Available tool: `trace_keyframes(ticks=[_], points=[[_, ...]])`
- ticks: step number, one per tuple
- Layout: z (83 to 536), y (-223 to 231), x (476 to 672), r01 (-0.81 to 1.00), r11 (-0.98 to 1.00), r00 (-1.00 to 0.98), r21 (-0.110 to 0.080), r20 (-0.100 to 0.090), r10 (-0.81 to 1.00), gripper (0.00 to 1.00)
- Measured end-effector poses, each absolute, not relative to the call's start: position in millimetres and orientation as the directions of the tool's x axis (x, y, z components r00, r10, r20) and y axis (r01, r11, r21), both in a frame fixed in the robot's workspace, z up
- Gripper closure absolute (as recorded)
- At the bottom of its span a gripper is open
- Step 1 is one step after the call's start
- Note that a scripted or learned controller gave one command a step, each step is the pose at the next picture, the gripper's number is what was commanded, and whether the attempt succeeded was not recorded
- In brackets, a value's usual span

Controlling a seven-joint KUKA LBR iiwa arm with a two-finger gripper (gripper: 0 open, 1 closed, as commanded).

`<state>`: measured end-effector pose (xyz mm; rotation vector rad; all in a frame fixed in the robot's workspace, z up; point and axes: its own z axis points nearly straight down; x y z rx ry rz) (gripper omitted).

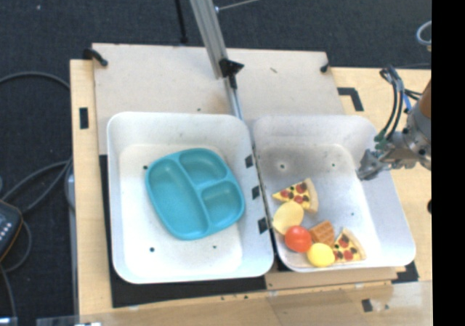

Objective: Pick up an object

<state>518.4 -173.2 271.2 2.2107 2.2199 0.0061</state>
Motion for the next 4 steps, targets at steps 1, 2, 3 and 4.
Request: trace_keyframes(ticks=[1, 2, 3, 4], points=[[298, -175, 519.6, 1.000, 0.004, -0.004, 0.005, -0.003, 1.000, 1.00], [281, -124, 532.4, 1.000, 0.005, -0.005, 0.002, 0.000, 1.000, 1.00], [282, -82, 546.0, 1.000, 0.006, -0.006, 0.002, 0.000, 1.000, 1.00], [263, -34, 561.0, 1.000, 0.006, -0.006, -0.001, 0.001, 1.000, 1.00]])
